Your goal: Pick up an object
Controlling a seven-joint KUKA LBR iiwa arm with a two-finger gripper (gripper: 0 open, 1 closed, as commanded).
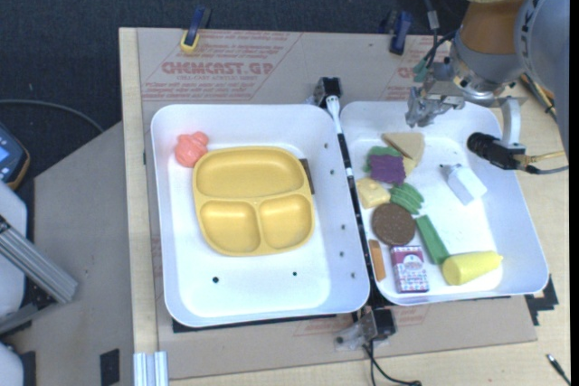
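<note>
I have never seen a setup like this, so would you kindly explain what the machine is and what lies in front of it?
One camera looks down at a slant on a bench with two shallow white bins. The grey and orange robot arm reaches in from the right; its pincer hangs over the right bin's far edge, holding nothing that I can see. The left bin holds a yellow divided tray and a pink toy. The right bin holds toy food: a purple piece, a brown cookie, a yellow corn, a small red box.
</note>
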